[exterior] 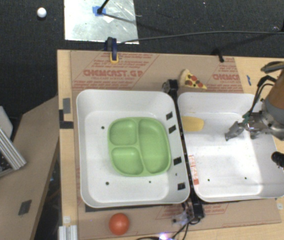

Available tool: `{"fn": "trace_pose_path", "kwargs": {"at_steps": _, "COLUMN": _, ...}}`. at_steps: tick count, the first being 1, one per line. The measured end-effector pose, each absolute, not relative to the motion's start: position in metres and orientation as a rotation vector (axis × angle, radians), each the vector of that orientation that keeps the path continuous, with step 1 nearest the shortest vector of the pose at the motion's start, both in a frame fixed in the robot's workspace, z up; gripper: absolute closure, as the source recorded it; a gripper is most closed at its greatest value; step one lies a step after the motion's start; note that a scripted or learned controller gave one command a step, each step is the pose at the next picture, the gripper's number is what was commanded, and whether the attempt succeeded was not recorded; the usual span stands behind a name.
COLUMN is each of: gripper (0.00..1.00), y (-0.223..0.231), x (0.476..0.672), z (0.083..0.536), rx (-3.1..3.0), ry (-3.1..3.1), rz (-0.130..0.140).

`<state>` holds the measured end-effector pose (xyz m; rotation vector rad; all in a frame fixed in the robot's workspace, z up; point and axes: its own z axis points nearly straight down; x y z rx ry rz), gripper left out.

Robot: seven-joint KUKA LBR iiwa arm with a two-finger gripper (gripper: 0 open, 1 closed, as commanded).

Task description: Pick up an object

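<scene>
Pale yellow against white plastic: that is the one thing in my reach, a small flat yellow piece [192, 124] lying on the floor of the right bin [232, 184], close to its left wall and toward the far side. My gripper [234, 132] hangs over the same bin, to the right of the piece and apart from it, tips pointing leftward at it. At this angle I cannot tell if my fingers are spread or pressed together; nothing sits between them that I can make out.

The left bin [89, 134] carries a green divided plate [138, 146], well away from me. A toy pizza slice [192, 80] rests on the cardboard [132, 69] behind the bins, and an orange ball [118, 223] sits on the near edge of the bench.

I judge the yellow piece to be light and thin, probably soft or rubbery like play food, so weight is no worry, but thinness is. It lies almost flush with the bin floor and gives little height to close on. I would come straight down over its middle, straddle its short width, and close low. The floor looks slick; the piece may skid toward the wall if one tip lands first.
</scene>
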<state>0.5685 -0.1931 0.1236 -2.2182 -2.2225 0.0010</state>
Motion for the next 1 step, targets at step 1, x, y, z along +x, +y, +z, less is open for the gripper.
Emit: {"fn": "trace_pose_path", "kwargs": {"at_steps": 1, "gripper": 0.0, "y": -0.1926, "x": 0.5689, "z": 0.0828, "rx": -2.219, "ry": -2.222, "rz": 0.0}}
